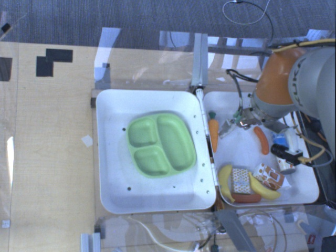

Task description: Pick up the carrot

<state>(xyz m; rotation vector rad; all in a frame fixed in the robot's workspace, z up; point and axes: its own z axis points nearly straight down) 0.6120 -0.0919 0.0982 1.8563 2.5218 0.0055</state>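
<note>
Two white bins (105, 193) sit on a tan bench (47, 140); the arm (299, 83) angles down over the right bin, gripper (231, 126) fingers spread beside the carrot (213, 134).

At three o'clock, we see the arm (307, 83) cut off by the picture's right edge, and its bulk hides the upper right corner of the right bin (315, 196). We cannot tell how the gripper (239, 121) stands; it is small and blurred against the white floor. At five o'clock, the banana (227, 180) lies partly under a patterned packet (241, 180), and a red sausage (245, 198) is half hidden beneath both. The blue thing (281, 140) at three o'clock sits behind black cables, too small for us to name.
</note>
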